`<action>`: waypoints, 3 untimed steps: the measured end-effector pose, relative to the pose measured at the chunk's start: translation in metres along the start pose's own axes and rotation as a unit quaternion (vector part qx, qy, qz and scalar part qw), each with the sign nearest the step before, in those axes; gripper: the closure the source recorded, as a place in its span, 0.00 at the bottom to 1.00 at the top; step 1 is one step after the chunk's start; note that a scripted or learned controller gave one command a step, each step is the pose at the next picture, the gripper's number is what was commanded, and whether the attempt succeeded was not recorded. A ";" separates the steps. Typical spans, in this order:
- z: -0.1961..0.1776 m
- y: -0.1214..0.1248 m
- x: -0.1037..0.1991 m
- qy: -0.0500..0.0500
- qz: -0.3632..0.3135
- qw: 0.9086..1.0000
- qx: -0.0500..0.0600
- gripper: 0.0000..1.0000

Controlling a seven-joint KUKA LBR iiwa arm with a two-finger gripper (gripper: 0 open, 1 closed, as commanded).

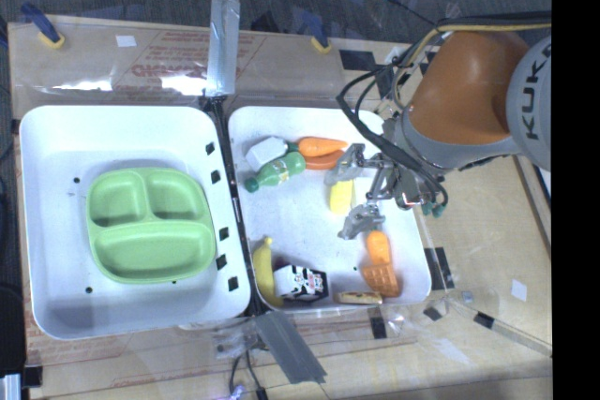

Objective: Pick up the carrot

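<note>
The carrot (321, 146), orange with a small green end, lies at the back of the right bin (309, 229), beside a green bottle (277, 170). My gripper (356, 194) hangs over the middle right of that bin, just in front and to the right of the carrot. One fingertip is close to the carrot's right end and the other points toward the bin's front. The fingers (362, 221) are spread apart and nothing is gripped between them. A yellow piece (340, 195) lies on the bin floor just left of the gap.
The right bin also holds a white block (265, 150), a banana (262, 272), a black-and-white carton (302, 283), an orange toy (379, 263) and a flat tan piece (359, 298). A green divided plate (148, 223) sits in the left bin (47, 164).
</note>
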State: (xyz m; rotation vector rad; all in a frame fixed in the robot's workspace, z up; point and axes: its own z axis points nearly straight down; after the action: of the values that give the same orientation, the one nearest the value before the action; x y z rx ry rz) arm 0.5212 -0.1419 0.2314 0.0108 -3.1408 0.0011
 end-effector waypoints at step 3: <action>0.079 -0.019 0.041 0.000 -0.007 1.000 -0.001 1.00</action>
State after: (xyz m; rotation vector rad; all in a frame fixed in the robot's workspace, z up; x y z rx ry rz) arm 0.4802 -0.1609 0.1529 0.0324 -3.1415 -0.0006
